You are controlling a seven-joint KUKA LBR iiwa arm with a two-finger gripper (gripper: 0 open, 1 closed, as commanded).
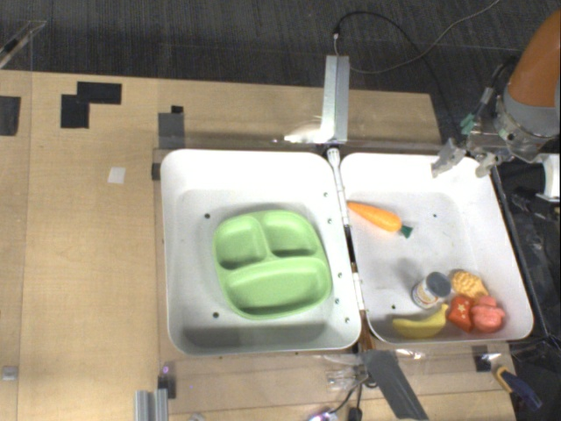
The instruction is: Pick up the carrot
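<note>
The orange carrot (375, 217) with a small green stem end lies in the right bin (491, 235), near its left wall and upper half, pointing left. My gripper (463, 160) hovers over the bin's far right corner, up and to the right of the carrot and well apart from it. Its two fingers (443, 159) stand open with nothing between them. The arm's orange band (536, 75) shows at the top right.
A green divided plate (272, 261) sits in the left bin (188, 235). In the right bin's near corner lie a banana (419, 325), a small can (429, 289), red fruit (478, 314) and a yellow-orange piece (467, 281). A metal post (337, 99) stands behind the bins.
</note>
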